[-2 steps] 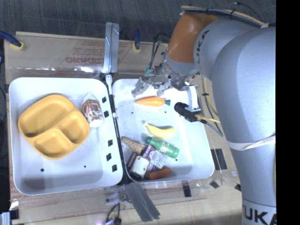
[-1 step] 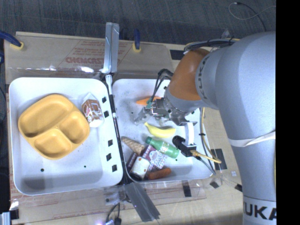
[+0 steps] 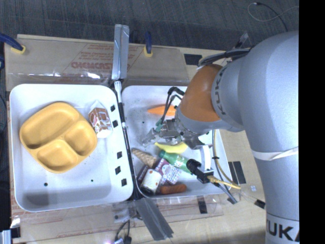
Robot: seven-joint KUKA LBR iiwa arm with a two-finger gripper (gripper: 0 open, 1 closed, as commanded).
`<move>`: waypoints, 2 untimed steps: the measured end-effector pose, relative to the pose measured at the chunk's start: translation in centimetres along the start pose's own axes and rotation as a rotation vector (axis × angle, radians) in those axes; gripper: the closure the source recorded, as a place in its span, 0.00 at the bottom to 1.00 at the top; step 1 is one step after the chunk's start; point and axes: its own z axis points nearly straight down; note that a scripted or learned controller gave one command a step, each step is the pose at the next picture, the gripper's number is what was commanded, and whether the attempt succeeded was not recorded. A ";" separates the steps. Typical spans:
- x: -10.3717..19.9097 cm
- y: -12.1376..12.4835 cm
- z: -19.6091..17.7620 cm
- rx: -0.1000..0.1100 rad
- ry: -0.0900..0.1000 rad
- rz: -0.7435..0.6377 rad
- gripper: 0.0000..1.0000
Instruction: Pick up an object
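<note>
Clutter [image 3: 165,172] crowds the gripper [image 3: 161,131], apparently above it.

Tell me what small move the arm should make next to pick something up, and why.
Probably lower the hand a little further into the right bin. It sits above the bin's middle, just above the clutter along the near side: a yellow piece, a green packet and a cone-shaped item. Nothing appears held yet.

One fixed camera looks down aslant on both bins [image 3: 20,136]
</note>
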 end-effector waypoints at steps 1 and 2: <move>0.0 0.0 -1.0 0.000 -0.001 -0.004 1.00; 0.0 0.0 -1.0 0.000 -0.001 -0.005 0.00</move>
